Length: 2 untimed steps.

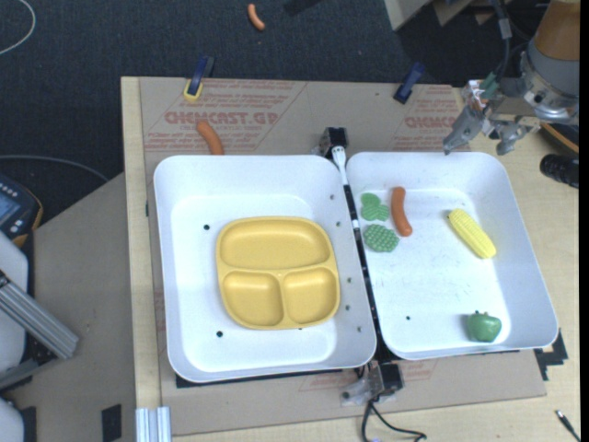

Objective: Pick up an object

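Observation:
The right bin (pixel 529 265) holds a yellow corn cob (pixel 471 233), a red-orange sausage (pixel 399 211), two green leafy pieces (pixel 377 224) and a green pepper (pixel 483 326). My gripper (pixel 480 139) hangs above the bin's far right corner, well clear of every object. Its two fingers are spread apart with nothing between them. The corn cob lies closest to it, a short way toward the front.
The left bin (pixel 175 274) holds a yellow three-compartment plate (pixel 276 271). An orange sausage (pixel 210 136) lies on the cardboard behind the left bin. Another small orange piece (pixel 256 17) rests on the dark floor. Clamps (pixel 196 79) grip the board's back edge.

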{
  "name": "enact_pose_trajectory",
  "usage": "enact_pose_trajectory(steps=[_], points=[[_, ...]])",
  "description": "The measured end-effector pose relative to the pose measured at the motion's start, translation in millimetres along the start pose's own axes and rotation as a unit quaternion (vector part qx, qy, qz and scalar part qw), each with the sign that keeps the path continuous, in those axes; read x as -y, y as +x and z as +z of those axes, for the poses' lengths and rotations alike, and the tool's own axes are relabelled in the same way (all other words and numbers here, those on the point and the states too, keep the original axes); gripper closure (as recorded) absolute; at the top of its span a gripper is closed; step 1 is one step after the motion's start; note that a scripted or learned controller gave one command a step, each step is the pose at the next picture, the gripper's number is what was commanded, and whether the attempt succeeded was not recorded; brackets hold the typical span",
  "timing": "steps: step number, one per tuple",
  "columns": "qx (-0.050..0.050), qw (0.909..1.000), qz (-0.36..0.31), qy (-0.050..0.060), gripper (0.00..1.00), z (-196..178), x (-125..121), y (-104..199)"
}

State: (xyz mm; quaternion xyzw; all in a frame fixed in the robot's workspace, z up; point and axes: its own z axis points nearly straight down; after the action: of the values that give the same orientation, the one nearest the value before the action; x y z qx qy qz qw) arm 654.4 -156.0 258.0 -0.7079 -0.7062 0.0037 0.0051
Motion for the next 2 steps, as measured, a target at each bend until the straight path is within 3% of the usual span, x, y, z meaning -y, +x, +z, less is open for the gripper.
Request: enact_pose_trajectory(steps=[1,2], points=[[0.001,1.0,-0.001,-0.007,0.0,-8.4,-2.1,0.4],[0.001,1.0,-0.001,-0.003,0.0,35.3,2.6,0.7]])
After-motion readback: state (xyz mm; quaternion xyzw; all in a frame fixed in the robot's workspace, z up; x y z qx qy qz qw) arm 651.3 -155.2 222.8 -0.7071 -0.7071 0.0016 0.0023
